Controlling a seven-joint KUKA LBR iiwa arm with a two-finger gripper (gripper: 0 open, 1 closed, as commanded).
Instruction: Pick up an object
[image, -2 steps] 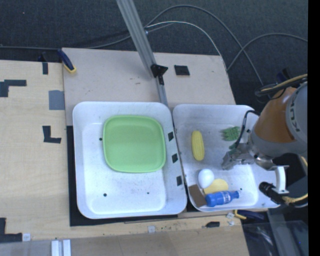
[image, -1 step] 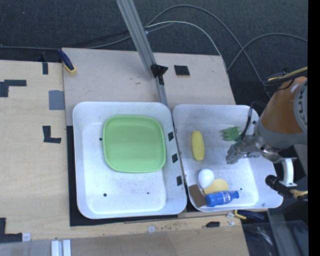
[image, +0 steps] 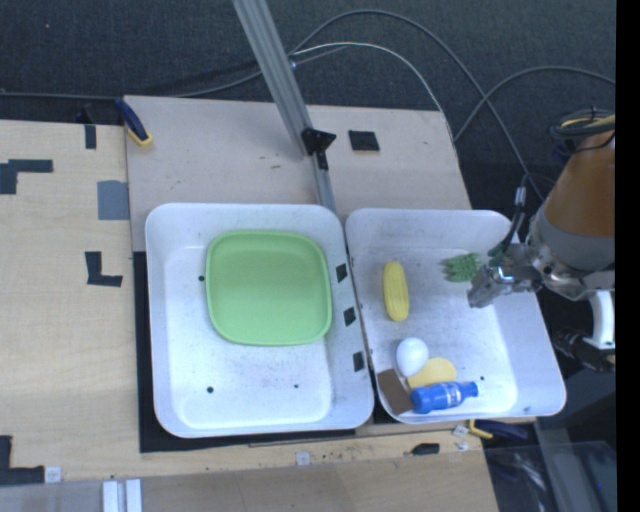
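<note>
The right bin (image: 520, 345) holds a yellow corn cob (image: 396, 290) near its left wall, a small green leafy piece (image: 461, 266) toward the back, and at the front a white egg (image: 411, 354), a yellow piece (image: 436, 371) and a blue bottle (image: 444, 396) lying on its side. A brown card (image: 391, 390) lies by the bottle. My gripper (image: 487, 288) hangs over the right part of this bin, just right of the green piece. Nothing shows between its fingers.
The left bin (image: 170, 320) bears a square green plate (image: 268, 287). A grey metal post (image: 290, 95) slants from the top down to the gap between the bins. Cables loop across the back right. The arm's orange band (image: 585, 195) stands at the right edge.
</note>
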